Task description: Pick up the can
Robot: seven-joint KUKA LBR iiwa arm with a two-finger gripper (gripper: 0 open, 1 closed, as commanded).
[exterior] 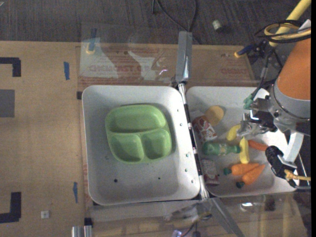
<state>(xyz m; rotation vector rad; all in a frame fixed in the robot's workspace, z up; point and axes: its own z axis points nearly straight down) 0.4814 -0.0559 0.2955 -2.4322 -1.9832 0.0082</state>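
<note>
**Can lies at the right bin's left wall, arm above the bin's middle**

The bench (39,132) carries two white bins. The left bin (94,172) holds a green tray (138,133) with three compartments. The right bin (197,95) holds the clutter. The arm (296,83) reaches in from the right, and its gripper (253,125) hangs over the middle of the right bin, near a yellow banana (238,138). I cannot tell how the pincer stands: the wrist parts blur together there.

The can (204,128) lies on its side against the left wall of the right bin, just beside a round tan piece (215,114) and just above a green bottle (221,148). Two carrots (247,171) lie nearer the front, and a small flat packet (211,171) sits by the left wall.

As a judgement, the can is stiff, smooth and fairly light, so it may roll or slip. The best hold is across its middle, fingers either side of the round body, though the wall leaves little room.

The can's label is red and white; its writing is too small to read. The printing on the bench behind the bins is also unreadable.
</note>
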